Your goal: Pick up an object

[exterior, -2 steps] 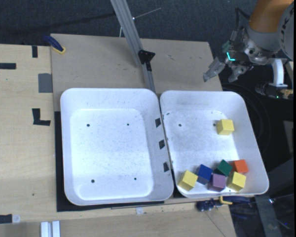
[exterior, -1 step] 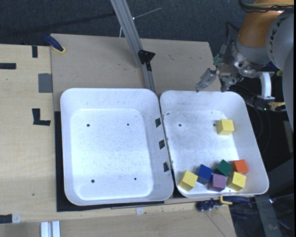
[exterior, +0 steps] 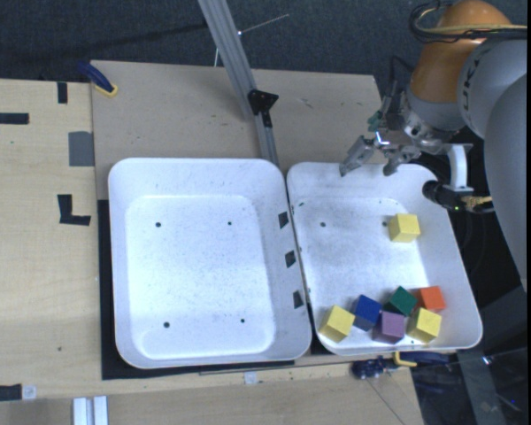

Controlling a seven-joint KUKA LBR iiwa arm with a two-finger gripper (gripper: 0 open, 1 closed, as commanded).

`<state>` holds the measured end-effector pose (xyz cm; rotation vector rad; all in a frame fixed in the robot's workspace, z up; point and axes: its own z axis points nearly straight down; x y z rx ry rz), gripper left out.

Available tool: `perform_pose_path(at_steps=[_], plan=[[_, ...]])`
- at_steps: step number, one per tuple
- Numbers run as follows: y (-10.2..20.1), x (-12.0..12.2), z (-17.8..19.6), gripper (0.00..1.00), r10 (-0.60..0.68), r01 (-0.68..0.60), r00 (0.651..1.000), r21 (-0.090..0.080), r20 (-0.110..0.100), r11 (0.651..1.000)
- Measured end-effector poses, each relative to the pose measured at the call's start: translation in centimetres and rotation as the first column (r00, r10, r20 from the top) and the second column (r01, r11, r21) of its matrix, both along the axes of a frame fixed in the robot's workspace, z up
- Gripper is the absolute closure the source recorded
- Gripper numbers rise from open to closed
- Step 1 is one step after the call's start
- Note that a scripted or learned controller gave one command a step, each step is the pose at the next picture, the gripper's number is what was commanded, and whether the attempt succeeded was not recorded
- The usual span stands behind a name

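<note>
Nearest the camera, at the front edge of the bench [exterior: 35, 273], a small dark blue and yellow clip [exterior: 378, 367] lies just outside the right bin's front rim. Going from the left: the bench top carries several dark tape marks, a grey patch [exterior: 80, 147], and a blue and yellow object [exterior: 99, 80] near its back edge. The left bin [exterior: 124, 184] sits next, with only small dark dots on its white floor. A slanted grey metal bar [exterior: 230, 47] runs down from the top to a black bracket [exterior: 262, 102] behind the seam where the two bins meet.

The right bin [exterior: 305, 237] holds all the blocks. Along its front wall a cluster sits packed together: a yellow block [exterior: 338, 323], a blue block [exterior: 367, 311], a purple block [exterior: 391, 326], a green block [exterior: 402, 301], another yellow cube [exterior: 425, 325] and an orange block [exterior: 432, 298], most touching their neighbours. A lone yellow one [exterior: 404, 227] lies well apart from them, near the right wall, with open floor around it.

The hand [exterior: 370, 162] hangs above the bin's back rim, well apart from every block, its two fingers spread open and gripping nothing. The grey arm [exterior: 504, 87] with its orange band [exterior: 447, 56] reaches in from the right.
</note>
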<state>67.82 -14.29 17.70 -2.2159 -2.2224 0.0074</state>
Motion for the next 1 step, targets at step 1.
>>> perform_pose_path(at_steps=[1], plan=[[1.02,-0.12,-5.05,0.00,-0.001,0.001,1.000,0.001,0.000,1.000]])
